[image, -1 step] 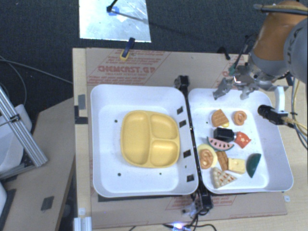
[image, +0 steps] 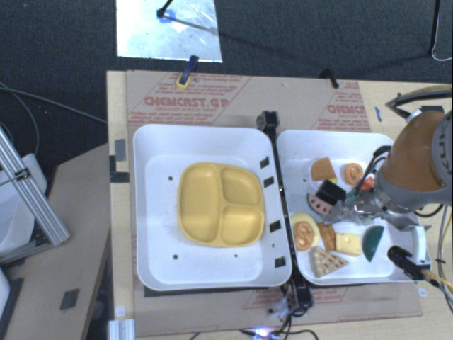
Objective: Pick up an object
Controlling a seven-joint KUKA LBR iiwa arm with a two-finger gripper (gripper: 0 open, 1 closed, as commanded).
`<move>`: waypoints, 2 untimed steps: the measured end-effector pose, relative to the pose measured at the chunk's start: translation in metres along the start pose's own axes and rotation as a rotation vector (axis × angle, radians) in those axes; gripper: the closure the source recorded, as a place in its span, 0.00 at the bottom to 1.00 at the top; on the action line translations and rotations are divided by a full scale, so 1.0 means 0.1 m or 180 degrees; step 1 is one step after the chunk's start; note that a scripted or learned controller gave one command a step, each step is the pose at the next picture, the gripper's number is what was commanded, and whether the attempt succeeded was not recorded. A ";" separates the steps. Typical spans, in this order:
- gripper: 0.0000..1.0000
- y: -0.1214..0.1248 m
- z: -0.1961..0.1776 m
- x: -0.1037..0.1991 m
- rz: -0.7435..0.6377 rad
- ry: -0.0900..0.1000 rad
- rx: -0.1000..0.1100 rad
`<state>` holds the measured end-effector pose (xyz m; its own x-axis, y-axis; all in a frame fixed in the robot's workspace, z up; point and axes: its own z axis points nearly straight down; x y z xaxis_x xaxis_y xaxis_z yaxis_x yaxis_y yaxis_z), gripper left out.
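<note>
My gripper [image: 345, 207] is low in the right bin [image: 297, 147], reaching in from the right below the grey and orange arm [image: 417, 165]. It hovers among toy food. Just to its left lies a watermelon slice [image: 320, 203], and a small black block [image: 330, 191] sits right at its tip. An orange wedge [image: 323, 169] and an orange round piece [image: 352, 172] lie beyond it. Nearer the front are a yellow cheese block [image: 347, 244], a brown stick [image: 326, 236], a round orange disc [image: 304, 233], a waffle wedge [image: 328, 263] and a teal piece [image: 372, 241].
The left bin [image: 152, 154] holds a yellow divided plate [image: 219, 204]. A black divider [image: 277, 190] runs between the bins. Both stand on cardboard [image: 233, 98] with a blue and yellow clip [image: 187, 71] at the back.
</note>
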<state>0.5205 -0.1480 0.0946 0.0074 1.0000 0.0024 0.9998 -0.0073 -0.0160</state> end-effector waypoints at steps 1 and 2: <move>0.00 0.29 -0.96 0.80 -0.0064 -0.0001 -0.0090; 0.00 0.34 -0.90 1.58 -0.0062 0.0004 -0.0058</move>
<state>0.5575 0.0091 0.1844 -0.0122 0.9999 0.0038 0.9999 0.0122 0.0024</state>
